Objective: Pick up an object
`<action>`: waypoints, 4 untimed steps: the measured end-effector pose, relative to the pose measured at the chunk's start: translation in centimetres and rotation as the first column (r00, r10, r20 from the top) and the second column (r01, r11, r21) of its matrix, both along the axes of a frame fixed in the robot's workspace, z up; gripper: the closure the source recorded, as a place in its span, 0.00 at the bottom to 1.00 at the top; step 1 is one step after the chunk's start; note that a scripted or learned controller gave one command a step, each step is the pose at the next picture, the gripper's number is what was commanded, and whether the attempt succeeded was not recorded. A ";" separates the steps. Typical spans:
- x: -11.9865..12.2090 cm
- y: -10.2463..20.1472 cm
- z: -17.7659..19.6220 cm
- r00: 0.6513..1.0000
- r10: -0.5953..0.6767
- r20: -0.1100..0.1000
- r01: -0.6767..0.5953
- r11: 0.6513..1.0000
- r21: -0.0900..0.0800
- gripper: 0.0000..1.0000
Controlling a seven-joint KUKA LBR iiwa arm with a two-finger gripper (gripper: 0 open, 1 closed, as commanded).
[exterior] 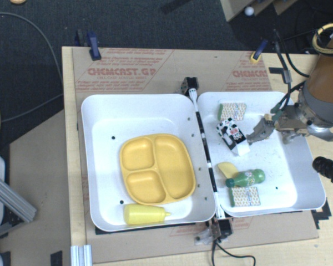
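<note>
My gripper [276, 134] hangs over the right bin [299, 198], in its upper right part. Its two fingers stand spread apart, open, with nothing between them. The left fingertip [254, 137] is just right of a black-and-white cow toy [228, 131], close to it but apart. A patterned packet [232, 111] lies at the bin's top, above the cow toy. Lower down lie a yellow piece [226, 169], a green bottle [247, 177] on its side and a second patterned packet [244, 195].
The left bin [100, 121] holds a yellow divided plate [157, 168] and a yellow squeeze bottle [143, 214] lying at its front. A black divider rail [202, 143] runs between the bins. Bare white floor shows in the right bin below the gripper.
</note>
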State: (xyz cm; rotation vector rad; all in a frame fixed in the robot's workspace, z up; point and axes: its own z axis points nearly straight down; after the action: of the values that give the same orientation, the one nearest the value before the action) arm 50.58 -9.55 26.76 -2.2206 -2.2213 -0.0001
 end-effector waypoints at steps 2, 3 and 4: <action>7.1 -3.5 -18.1 1.000 0.000 0.004 0.000 1.000 0.000 0.00; 12.1 -0.3 -18.3 1.000 0.001 0.001 -0.001 1.000 0.000 0.00; 12.1 -0.4 -17.3 1.000 0.001 0.003 -0.001 1.000 -0.001 1.00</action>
State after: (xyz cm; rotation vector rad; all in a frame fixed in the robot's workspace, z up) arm 62.72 -9.91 9.49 -2.2223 -2.2242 -0.0023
